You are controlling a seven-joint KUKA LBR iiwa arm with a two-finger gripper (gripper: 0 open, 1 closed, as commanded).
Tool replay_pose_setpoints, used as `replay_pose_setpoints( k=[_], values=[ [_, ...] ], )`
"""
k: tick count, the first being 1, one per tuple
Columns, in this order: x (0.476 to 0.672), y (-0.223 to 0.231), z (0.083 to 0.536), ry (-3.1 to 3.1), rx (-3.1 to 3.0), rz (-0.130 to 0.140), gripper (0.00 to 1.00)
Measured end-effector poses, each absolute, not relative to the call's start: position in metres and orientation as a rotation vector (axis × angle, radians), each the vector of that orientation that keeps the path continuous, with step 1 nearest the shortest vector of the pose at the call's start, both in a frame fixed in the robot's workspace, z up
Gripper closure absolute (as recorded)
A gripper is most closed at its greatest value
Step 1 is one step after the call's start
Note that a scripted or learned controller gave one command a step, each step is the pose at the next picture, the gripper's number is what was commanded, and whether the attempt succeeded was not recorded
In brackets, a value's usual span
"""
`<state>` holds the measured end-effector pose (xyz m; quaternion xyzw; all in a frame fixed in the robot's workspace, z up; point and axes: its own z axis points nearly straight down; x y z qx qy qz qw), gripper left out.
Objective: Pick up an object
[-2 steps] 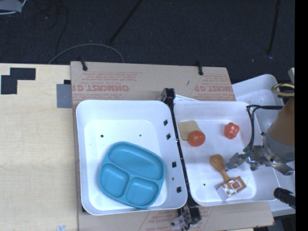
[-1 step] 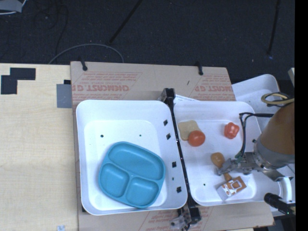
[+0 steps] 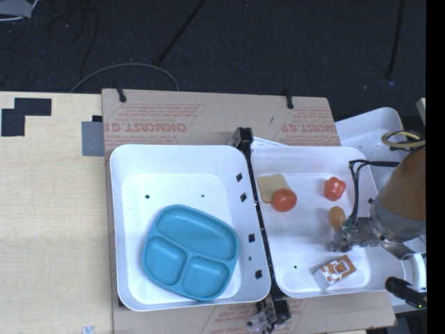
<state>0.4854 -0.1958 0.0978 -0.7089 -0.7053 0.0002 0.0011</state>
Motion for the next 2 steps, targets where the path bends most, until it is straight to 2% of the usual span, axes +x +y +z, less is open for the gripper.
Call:
replay_pose_setpoints(
  k=[2],
  values=[
    [0.479,-0.196,0.182,-2.222,-2.219,0.001,1.00]
  ],
)
